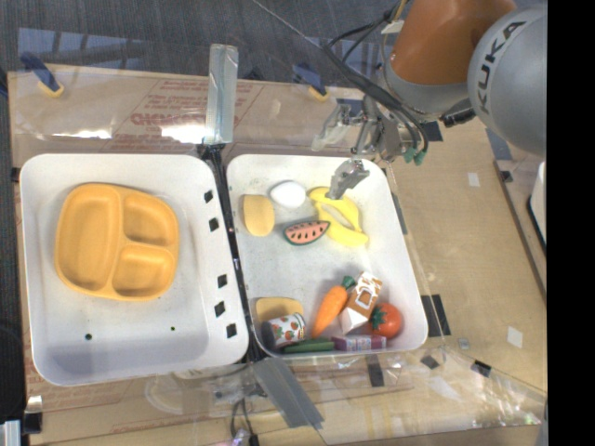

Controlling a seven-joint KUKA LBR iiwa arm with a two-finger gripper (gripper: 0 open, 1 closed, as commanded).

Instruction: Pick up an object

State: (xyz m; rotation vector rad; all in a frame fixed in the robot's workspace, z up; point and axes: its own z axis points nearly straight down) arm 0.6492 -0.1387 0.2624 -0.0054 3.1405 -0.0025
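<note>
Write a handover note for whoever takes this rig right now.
Claw: low over the right bin, at the top of the banana; nothing seen between its fingers.
Right bin: egg, watermelon slice, carrot, tomato, can and more.
Left bin: yellow tray.
Done: arm is positioned over the banana.
Left: grasp and lift; nothing picked yet.

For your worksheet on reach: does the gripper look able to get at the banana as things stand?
Probably yes. The gripper hovers right at the banana in the right bin, with nothing lying over it; the watermelon slice sits beside it.
</note>
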